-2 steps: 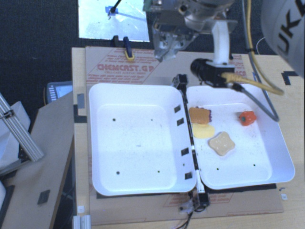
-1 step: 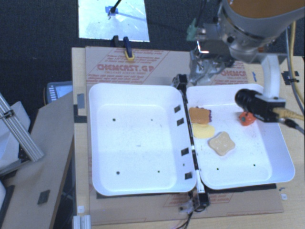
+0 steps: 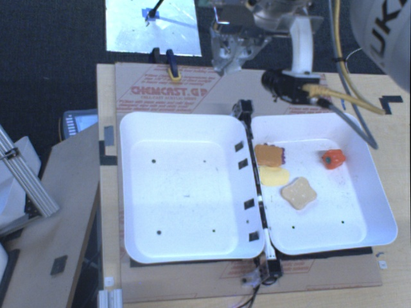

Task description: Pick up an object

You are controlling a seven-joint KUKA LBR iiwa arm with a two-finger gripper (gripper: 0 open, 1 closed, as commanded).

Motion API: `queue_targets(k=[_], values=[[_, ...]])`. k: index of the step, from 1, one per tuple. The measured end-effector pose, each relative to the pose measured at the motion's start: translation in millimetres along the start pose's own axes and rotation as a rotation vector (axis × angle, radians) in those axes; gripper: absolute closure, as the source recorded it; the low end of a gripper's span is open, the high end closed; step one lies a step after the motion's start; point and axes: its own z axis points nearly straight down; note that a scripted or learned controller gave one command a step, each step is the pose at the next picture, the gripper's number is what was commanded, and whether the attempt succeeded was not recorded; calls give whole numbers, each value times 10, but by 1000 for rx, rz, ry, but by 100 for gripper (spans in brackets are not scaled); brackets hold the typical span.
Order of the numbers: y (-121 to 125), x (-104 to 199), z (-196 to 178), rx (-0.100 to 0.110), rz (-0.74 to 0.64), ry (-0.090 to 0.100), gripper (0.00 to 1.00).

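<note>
Toy foods, a beige toast piece (image 3: 298, 193) among them, await picking below the raised hand (image 3: 226, 55), its grip state unclear.

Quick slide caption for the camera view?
Hand above the bench behind the bins; right bin holds four small items.
</note>
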Motion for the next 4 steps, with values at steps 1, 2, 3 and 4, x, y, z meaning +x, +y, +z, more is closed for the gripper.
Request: queue_targets(k=[1, 2, 3, 4], values=[[513, 339, -5, -1, 0, 0, 100], [497, 321, -13, 1, 2, -1, 0], [498, 324, -128, -2, -2, 0, 100], [845, 313, -7, -1, 6, -1, 100]])
